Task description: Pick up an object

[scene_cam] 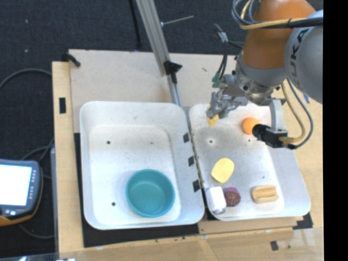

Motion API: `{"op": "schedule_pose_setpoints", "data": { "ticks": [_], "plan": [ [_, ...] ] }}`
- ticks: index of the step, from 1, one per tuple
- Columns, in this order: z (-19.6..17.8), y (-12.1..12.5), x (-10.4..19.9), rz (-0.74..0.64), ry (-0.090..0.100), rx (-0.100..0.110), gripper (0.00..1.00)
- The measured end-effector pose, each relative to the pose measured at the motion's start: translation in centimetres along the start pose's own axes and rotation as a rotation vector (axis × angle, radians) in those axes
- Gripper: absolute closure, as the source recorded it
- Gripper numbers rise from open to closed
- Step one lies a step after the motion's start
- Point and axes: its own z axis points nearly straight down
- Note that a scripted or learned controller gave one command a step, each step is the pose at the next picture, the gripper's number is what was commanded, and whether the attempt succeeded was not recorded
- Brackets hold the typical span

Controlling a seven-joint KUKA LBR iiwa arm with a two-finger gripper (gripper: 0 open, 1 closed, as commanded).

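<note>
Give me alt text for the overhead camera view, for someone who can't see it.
A grey and orange robot arm reaches in from the right, its gripper over the far edge of the right white bin, which holds an orange ball, a yellow piece, a white cylinder, a dark red ball and a tan block. The left bin holds a teal bowl.

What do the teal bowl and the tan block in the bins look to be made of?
Teal bowl: likely plastic, smooth and matte, uniform colour with a soft sheen at most. Tan block: possibly wood or foam, dull finish with faint darker lines; too small to tell.
</note>
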Motion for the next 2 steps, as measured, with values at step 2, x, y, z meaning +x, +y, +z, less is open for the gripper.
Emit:
{"op": "schedule_pose_setpoints", "data": {
  "ticks": [2],
  "plan": [
    [2.2, -4.1, 10.5, -0.001, 0.001, 0.0, 1.0]
  ]
}}
